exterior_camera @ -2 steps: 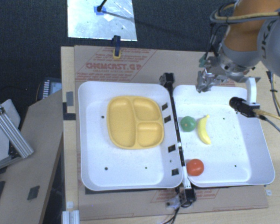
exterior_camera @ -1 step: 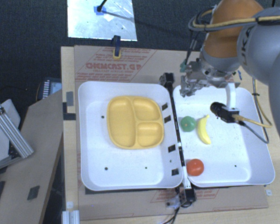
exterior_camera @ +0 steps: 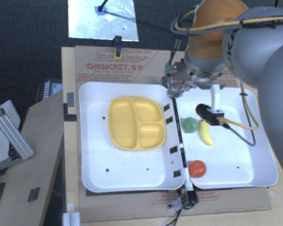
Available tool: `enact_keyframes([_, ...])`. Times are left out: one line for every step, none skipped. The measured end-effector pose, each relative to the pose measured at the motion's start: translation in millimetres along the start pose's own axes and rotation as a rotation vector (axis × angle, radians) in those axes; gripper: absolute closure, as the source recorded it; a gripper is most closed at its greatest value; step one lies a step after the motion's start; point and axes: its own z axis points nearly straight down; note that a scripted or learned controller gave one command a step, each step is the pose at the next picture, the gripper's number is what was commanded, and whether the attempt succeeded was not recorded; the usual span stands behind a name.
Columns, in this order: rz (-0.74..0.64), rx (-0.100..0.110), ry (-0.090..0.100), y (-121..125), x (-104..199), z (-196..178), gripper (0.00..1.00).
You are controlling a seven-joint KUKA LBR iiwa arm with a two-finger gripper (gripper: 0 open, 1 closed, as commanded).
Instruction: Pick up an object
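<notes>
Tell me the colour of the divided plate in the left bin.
Yellow; the divided plate shows in the camera view.

Two white bins side by side: left bin [exterior_camera: 92, 173], right bin [exterior_camera: 254, 173]. Beneath both, a cardboard sheet [exterior_camera: 118, 65] with red print. At upper left of the frame, a shiny foil square [exterior_camera: 85, 18] bearing blue tape [exterior_camera: 100, 9]. At far left, metal rails [exterior_camera: 9, 131].

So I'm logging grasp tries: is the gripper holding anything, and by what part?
Cannot be told. The gripper sits above the bins' divider, away from the banana.
</notes>
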Motion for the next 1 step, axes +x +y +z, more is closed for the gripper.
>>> enact_keyframes([0.001, 0.002, 0.0, -13.4, 42.3, 8.0, 1.0])
